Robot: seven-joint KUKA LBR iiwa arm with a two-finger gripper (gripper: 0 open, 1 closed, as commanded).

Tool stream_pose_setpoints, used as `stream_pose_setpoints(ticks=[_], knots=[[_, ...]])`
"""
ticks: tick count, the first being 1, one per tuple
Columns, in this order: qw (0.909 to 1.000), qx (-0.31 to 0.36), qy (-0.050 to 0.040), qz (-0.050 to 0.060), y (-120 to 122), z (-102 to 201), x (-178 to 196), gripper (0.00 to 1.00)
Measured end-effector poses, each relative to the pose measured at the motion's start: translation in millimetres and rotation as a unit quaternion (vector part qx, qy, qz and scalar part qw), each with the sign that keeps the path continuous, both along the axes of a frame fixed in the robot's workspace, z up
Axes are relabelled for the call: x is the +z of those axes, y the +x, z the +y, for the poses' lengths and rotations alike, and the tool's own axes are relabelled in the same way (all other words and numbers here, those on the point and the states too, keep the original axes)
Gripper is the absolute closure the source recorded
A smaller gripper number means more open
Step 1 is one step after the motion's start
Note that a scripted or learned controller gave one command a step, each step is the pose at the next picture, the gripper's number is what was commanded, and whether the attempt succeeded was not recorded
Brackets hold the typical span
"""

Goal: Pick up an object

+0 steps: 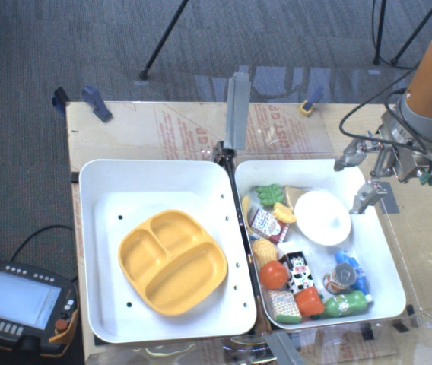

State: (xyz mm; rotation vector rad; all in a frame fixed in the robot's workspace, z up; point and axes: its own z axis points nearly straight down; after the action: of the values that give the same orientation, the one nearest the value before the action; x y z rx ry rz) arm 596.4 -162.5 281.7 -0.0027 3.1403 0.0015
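- Upper right of the frame: end effector (373, 175), grey metal, two fingers spread wide with nothing between them, hanging over the back right rim of the right bin (393, 265).
- Right bin: white, shallow, glossy plastic with rounded corners, crowded with small toys.
- Near its back: round white bowl (322, 217), smooth and matte, lying just below the end effector.
- Left of the bowl: green bumpy broccoli toy (270, 195), a yellow banana toy (284, 214), and a red-and-white packet (265, 224) with print too small to read.
- Lower in the bin: yellow ribbed corn cob (265, 252), shiny red tomato (274, 275), a black-and-white cow-patterned carton (298, 272), a tin can (342, 277) with blue beside it, a green bottle (347, 305) with a white label, unreadable.
- Left bin (94, 204): same white plastic, holding a yellow divided plate (173, 261), smooth, with three compartments, set at a slant.
- Behind the bins: pale counter (163, 131) with faint red lettering, reversed and not legible.
- Lower left of the frame: black handheld control pad (22, 306) with a pale screen, on grey ribbed carpet.
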Motion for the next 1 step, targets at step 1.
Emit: stream_pose_setpoints(ticks=[1], knots=[[0.9993,-0.037,0.0016,0.007,-60.8,10.0,-115.3,0.0]])
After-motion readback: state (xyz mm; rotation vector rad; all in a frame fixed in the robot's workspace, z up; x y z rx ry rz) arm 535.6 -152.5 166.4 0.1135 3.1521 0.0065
